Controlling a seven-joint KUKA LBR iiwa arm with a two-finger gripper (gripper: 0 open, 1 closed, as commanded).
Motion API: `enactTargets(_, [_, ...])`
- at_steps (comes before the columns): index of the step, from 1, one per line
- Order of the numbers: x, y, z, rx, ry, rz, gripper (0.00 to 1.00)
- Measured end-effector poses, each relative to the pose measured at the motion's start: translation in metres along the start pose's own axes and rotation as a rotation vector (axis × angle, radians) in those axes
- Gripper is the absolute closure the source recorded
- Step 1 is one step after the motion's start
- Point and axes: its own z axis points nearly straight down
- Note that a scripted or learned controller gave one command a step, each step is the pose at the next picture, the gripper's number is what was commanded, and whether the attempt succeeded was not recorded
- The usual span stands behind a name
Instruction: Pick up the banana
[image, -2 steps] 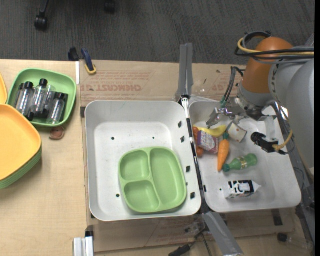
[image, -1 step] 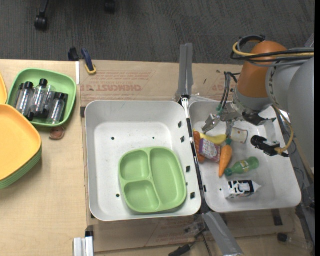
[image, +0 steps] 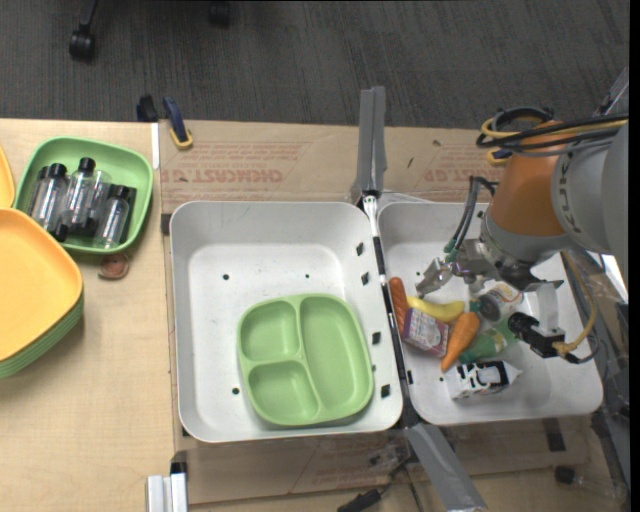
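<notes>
**Gripper low over the banana in the right bin**

The gripper (image: 447, 277) is being held just above the banana (image: 436, 309), which is lying in the right bin (image: 560, 395) among a carrot (image: 459, 340) and a hot dog (image: 399, 300) (whether anything is being gripped cannot be told). A green tray (image: 304, 358) is being kept in the left bin (image: 205, 300).

Both shallow white plastic bins (image: 200, 300) look smooth with a slight sheen. The pale green three-compartment plastic tray (image: 303, 357) at lower centre is matt. Stacked orange plastic plates (image: 35, 290) at the left edge look glossy-ish, same for the small yellow plastic banana (image: 437, 309). The light wooden bench top (image: 90, 400) is smooth; the brown cardboard sheet (image: 260, 165) up top is dull, papery.
</notes>
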Motion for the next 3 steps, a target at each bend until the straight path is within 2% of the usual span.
enactTargets(1, [0.001, -0.022, 0.0, 0.002, 0.001, 0.235, 0.0])
enactTargets(2, [-0.053, 0.029, 0.0, 0.0, -0.001, 0.095, 0.0])
enactTargets(3, [-0.035, -0.018, -0.047, 0.0, 0.0, -0.179, 0.0])
